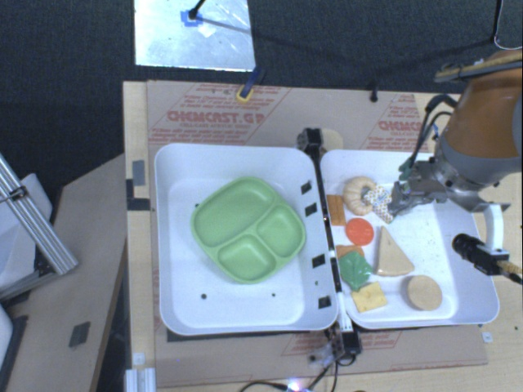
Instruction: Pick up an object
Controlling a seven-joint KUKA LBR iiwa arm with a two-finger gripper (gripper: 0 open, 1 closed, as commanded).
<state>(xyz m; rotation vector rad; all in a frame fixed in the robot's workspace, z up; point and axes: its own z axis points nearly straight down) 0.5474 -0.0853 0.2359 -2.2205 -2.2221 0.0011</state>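
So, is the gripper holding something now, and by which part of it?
It cannot be told. The gripper is low in the right bin, right at a small patterned item beside the bagel.

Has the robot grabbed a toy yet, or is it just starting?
Nothing looks lifted yet: the bagel, red disc, wedge and other toys all lie in the right bin. In hand: the tool is down by a speckled piece. Whether it grips is unclear. The lifting is left.
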